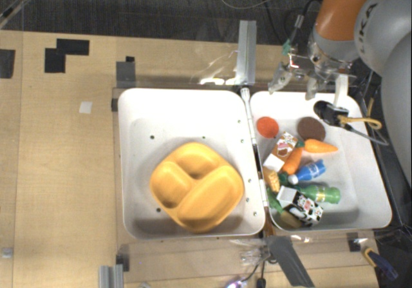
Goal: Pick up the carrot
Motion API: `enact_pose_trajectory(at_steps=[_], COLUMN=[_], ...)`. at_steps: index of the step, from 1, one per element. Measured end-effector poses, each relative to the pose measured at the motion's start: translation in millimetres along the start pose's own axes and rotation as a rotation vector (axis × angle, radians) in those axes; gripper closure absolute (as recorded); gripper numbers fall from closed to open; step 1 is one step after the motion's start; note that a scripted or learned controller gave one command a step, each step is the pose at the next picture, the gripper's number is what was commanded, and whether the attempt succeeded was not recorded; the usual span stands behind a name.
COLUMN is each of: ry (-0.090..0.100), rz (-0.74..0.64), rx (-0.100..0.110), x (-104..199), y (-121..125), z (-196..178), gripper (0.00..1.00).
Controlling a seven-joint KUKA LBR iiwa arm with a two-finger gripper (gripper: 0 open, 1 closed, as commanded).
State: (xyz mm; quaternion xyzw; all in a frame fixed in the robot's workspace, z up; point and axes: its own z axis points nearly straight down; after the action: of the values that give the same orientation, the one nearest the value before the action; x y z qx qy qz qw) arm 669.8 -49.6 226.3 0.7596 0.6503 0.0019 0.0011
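The carrot point(320, 146) is orange with a pointed tip to the right. It lies in the right bin point(367, 171) amid a pile of small items, just below a brown round piece point(311, 128). My gripper point(294, 83) hangs over the far rim of the right bin, up and left of the carrot and apart from it. Its two fingers stand apart with nothing between them.
An orange-red ball point(268, 127), an orange stick-shaped item point(293, 160), a blue bottle point(310, 171), a green bottle point(320, 194) and a black-and-white pack point(304, 207) crowd the carrot's left and near side. A yellow divided dish point(196, 185) sits in the left bin point(141, 125).
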Motion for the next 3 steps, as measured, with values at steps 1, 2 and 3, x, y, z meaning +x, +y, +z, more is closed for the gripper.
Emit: enact_pose_trajectory(at_steps=[1, 2, 3], ry=[0.0, -0.002, 0.0], rz=[0.423, 0.819, 1.101], rx=[-0.002, 0.002, -0.001], x=[-33, -28, -48], y=[6, 4, -5], z=[-128, -27, -149], gripper=[0.0, 0.0, 0.0])
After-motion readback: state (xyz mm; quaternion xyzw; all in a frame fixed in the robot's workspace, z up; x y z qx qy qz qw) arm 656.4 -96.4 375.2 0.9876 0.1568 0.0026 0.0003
